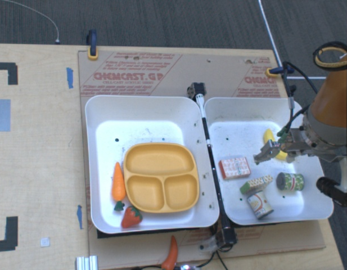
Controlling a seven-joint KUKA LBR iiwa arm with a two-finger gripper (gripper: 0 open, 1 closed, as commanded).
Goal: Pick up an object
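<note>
Reaching in from the right, the arm hangs its gripper (pixel 267 151) over the right bin (pixel 235 207), just beside a yellow banana-like item (pixel 269 136); whether anything sits between its parts cannot be told. Right bin contents: red-and-white packet (pixel 234 167), green-labelled box (pixel 256 184), tin can (pixel 259 205), green can (pixel 290 181). Left bin (pixel 100 151) contents: yellow divided plate (pixel 161 176), toy carrot (pixel 118 183), toy strawberry (pixel 131 217).

Glossy white plastic bins (pixel 100 167); smooth matt yellow plastic tray (pixel 161 176).
</note>
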